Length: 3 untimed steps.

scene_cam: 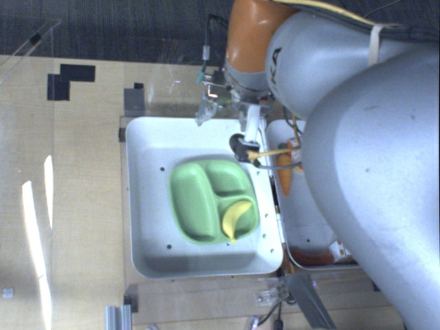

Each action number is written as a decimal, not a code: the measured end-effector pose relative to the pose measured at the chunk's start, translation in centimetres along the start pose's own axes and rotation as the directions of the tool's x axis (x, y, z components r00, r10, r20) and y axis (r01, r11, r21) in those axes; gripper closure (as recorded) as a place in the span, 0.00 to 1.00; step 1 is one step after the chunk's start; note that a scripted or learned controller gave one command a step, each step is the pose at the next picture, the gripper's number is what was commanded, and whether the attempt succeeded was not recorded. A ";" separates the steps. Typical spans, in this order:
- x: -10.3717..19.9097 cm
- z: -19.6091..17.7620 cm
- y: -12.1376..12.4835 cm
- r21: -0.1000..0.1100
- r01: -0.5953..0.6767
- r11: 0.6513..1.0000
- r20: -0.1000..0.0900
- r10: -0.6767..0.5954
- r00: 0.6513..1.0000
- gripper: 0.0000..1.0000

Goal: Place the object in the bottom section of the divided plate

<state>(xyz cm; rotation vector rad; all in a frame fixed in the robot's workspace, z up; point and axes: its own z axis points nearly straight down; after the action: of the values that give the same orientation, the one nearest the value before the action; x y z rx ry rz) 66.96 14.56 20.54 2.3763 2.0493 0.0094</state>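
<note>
plainly, a curved yellow banana (235,218) lies in the green plate (198,208); gripper (206,110) state unclear.

This looks like a robotics lab or test cell. A big grey industrial arm with an orange band (357,115) reaches over a pale wooden bench (69,184). The bench carries a shallow white plastic bin (148,184), a second white bin (295,218) and black square tape marks (69,80). What may be dark carpet (103,12) lies beyond.

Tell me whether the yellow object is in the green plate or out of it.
In: the yellow object lies inside the green divided plate, in its small lower-right compartment.
</note>
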 end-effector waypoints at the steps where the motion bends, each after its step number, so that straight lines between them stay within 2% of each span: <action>1: 1.4 4.8 -0.3 0.003 -0.518 0.855 0.003 0.518 0.855 0.00; 2: -3.3 -3.5 -2.3 0.001 -0.858 0.513 0.000 0.858 0.513 0.00; 3: 3.5 3.3 -2.6 0.004 -0.646 0.763 0.005 0.646 0.763 0.00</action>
<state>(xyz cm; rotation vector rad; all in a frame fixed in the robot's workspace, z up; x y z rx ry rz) 64.95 18.40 17.26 2.9399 1.1082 0.0022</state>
